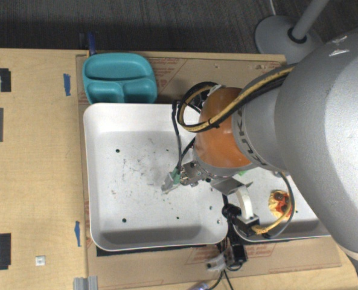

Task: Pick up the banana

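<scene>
My gripper (171,182) hangs low over the right-middle of the left white bin (106,162), with the orange-banded wrist (222,139) just behind it. A small green patch (177,175) shows at the gripper's tip, and I cannot tell what it is. The arm's grey body covers most of the right bin (299,228). At that bin's near side a small yellow and red object (279,203) peeks out beside the arm. It is too hidden to say whether it is the banana.
A teal divided tray (119,77) stands just behind the left bin. Black and yellow cables (194,110) loop off the wrist, and more trail over the bins' front edge (233,246). A grey round stand base (278,36) sits at the back right. Brown board (34,162) lies to the left.
</scene>
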Motion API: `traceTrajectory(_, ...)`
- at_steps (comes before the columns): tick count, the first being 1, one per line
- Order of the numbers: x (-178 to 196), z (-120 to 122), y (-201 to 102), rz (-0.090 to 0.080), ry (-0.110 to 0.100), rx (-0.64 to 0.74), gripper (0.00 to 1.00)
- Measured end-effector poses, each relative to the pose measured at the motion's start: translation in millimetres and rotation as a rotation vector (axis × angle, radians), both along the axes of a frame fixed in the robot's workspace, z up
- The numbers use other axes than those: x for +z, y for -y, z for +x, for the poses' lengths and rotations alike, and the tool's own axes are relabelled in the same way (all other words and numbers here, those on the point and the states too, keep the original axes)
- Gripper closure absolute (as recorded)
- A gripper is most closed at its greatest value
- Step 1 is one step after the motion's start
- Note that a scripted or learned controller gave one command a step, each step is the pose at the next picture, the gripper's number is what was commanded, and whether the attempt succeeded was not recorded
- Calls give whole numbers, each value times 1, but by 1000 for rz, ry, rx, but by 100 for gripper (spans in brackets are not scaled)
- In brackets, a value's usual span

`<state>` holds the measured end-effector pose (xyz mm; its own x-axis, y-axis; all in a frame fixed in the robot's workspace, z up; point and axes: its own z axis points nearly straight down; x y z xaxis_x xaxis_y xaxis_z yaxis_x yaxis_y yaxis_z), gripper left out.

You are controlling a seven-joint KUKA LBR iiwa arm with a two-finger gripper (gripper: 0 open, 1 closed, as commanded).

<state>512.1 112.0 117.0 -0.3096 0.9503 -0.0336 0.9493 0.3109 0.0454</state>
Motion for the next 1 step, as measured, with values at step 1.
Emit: traceTrajectory(1, 0, 0, -1, 1, 0, -1, 0)
